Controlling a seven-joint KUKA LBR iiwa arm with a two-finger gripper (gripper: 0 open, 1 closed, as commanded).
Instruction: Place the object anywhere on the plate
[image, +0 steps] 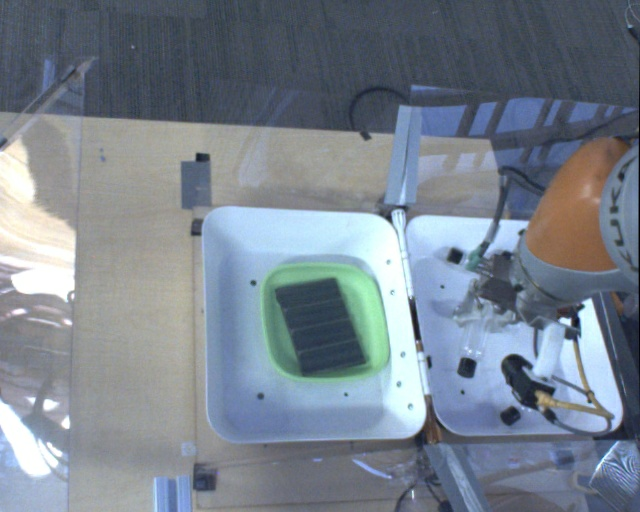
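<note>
Two shallow white bins sit side by side on the wooden bench (120, 330), one green plate lies in the left bin (230, 330), and one dark object rests on that plate. The green plate (372, 325) is a rounded square with a raised rim, placed a little right of the left bin's centre and close to its right wall. The dark object (319, 326) is a flat, charcoal-grey rectangular slab with about four or five ridged bands running across it; it is turned slightly off square to the plate, its long axis leaning from upper left to lower right, and it lies wholly within the plate's rim, filling most of the plate's floor. One arm reaches in from the right of the frame, its orange band (575, 215) showing at the upper right above the right bin (435, 395). One gripper (468, 345) hangs over the middle of the right bin, well apart from the plate, with pale, partly see-through fingers pointing down toward the bin floor; nothing can be seen between them, and how far apart they stand cannot be told from this angle. Black and yellow cables (560, 400) trail across the lower right part of the right bin beneath the wrist.
</note>
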